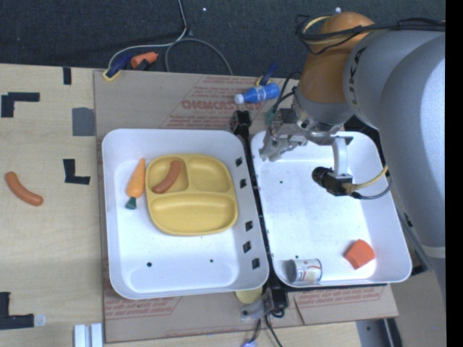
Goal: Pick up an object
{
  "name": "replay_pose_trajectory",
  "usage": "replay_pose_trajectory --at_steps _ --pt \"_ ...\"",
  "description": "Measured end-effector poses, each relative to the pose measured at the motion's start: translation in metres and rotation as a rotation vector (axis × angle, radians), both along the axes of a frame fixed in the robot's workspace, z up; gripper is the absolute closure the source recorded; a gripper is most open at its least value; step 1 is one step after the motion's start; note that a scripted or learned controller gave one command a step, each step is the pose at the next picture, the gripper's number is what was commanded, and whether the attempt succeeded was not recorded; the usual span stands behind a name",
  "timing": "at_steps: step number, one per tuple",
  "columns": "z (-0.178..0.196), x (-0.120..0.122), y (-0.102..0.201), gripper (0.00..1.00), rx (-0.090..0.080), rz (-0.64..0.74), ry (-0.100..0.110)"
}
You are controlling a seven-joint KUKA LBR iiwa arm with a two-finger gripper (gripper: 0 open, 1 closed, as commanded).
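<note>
Two candidates: orange block [359, 254] and small can [307, 270], both near the right bin [329, 215] front wall.
Pincer [278, 144]: far corner, finger state cannot be told.
Risk: can may roll; wall may block descent.

A pale wooden bench [43, 136] meets dark carpeted floor [87, 13] behind.

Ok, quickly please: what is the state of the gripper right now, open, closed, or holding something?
Gripper: cannot be told; it sits at the far left corner of the right bin, with no object visible at it.
</note>
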State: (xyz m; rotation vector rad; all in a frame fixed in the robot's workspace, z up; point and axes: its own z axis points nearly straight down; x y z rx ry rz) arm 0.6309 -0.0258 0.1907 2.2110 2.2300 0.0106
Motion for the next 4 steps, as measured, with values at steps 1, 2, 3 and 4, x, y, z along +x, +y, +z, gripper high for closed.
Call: replay_pose_trajectory --at_steps 1,2,3,4 --pt "0.039 -0.036 0.06 1.0 0.0 0.0 0.004" --pt "0.034 -0.059 0.115 1.0 -0.002 -0.001 0.009" --pt "0.073 -0.047 -0.006 1.0 -0.009 -0.019 0.002" --pt "0.071 -0.048 0.002 0.0 -0.005 -0.008 0.006"
